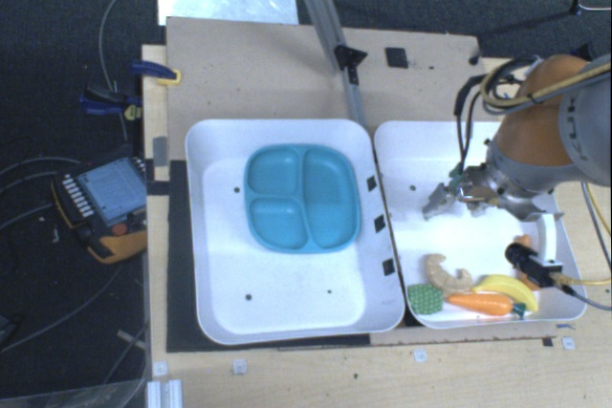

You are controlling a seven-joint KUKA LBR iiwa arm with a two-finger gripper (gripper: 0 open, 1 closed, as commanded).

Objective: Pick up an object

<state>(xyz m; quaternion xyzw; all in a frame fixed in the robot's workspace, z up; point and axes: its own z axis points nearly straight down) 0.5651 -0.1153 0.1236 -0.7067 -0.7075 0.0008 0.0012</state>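
My gripper [451, 201] hangs over the middle of the right bin [411, 148], its fingers spread and nothing between them. Below it, along the bin's near edge, lie a tan knobbly piece [447, 274], a green textured piece [426, 299], an orange carrot [478, 304] and a yellow banana [505, 286]. The gripper is a short way behind the tan piece and touches none of these.
A blue divided plate [302, 198] lies in the left bin [220, 234]. A grey pole [320, 0] slants across the back of the bench. Cables and tools lie on the floor to the left.
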